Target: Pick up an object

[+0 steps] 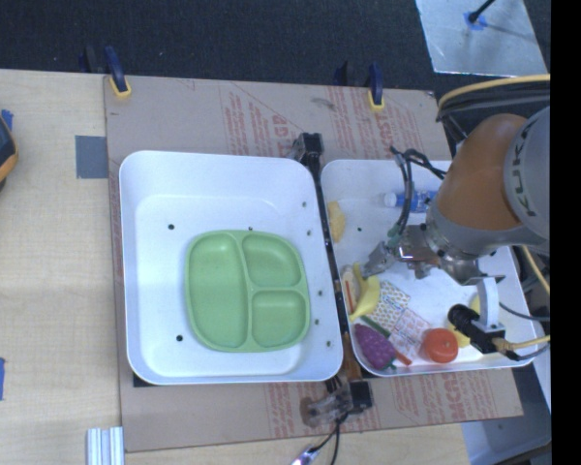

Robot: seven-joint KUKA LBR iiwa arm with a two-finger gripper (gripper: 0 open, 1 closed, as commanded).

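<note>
Objects lie together in the right bin (368, 174): a purple piece (372, 343), a yellow piece (365, 296), a patterned packet (392, 308) and an orange-red ball (440, 346). Above them hangs the gripper (399, 256); how it stands I cannot tell. A green divided plate (245, 291) sits in the left bin (145, 187).

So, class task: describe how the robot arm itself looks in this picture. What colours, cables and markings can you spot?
The arm is bulky and rounded: a grey shell with a broad orange band above the wrist. Dark letters mark the grey casing near the right edge, only partly readable. Thin black cables loop from the wrist area. The gripper is small, grey and metallic-looking, too blurred for finer detail.
</note>
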